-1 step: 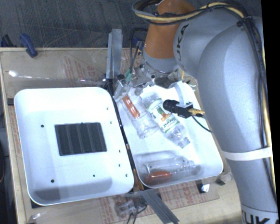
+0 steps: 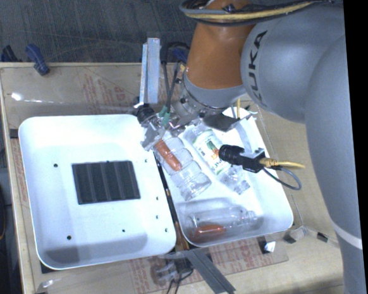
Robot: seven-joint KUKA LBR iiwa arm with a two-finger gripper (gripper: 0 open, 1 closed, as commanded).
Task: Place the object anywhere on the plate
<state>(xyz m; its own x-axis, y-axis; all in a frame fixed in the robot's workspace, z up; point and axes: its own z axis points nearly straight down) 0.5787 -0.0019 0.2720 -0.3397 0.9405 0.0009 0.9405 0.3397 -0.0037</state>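
Clear bottle [image 2: 218, 221] at six o'clock in my right bin [image 2: 279, 213], gripper [image 2: 156, 127] at its eleven, grip state unclear to me, left bin [image 2: 44, 141] holding dark plate [image 2: 106, 181].

I count two white bins: the left bin [image 2: 41, 186] and the right bin [image 2: 275, 215]. One dark ribbed plate [image 2: 106, 181] sits in the left. In the right I make out about four clear plastic bottles [image 2: 218, 221], overlapping, so that count is uncertain.

Arm [image 2: 277, 47] hides right bin's [image 2: 275, 215] far corner; hand [image 2: 160, 123] fingers indistinct among clear bottles [image 2: 189, 174].
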